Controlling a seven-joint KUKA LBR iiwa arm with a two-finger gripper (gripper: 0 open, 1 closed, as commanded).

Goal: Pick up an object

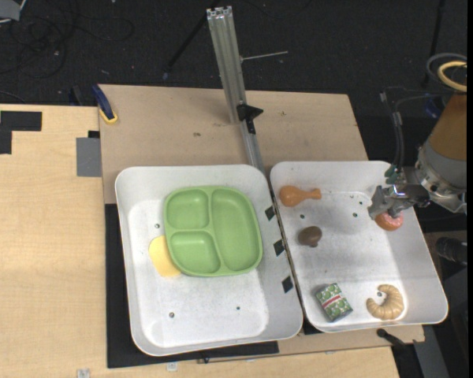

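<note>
While parked over the right bin's [426,266] far right edge, gripper [388,208] state as below.
gripper: dark metal, fingers narrow, pinching a pink-red round lump [390,221] at its tips
drumstick [299,195]: orange, glossy, bulb with thin handle, well left of gripper
brown piece [310,235]: matte, rounded, left and nearer
croissant [386,302]: tan, curved, ridged, near edge below gripper
green block [333,302]: speckled, boxy, beside croissant
left bin [142,313]: white, speckled; green three-part plastic plate [213,231], yellow disc [162,257] tucked under it
bench: pale wood, aluminium post [230,77] behind, dark floor with cables
</note>
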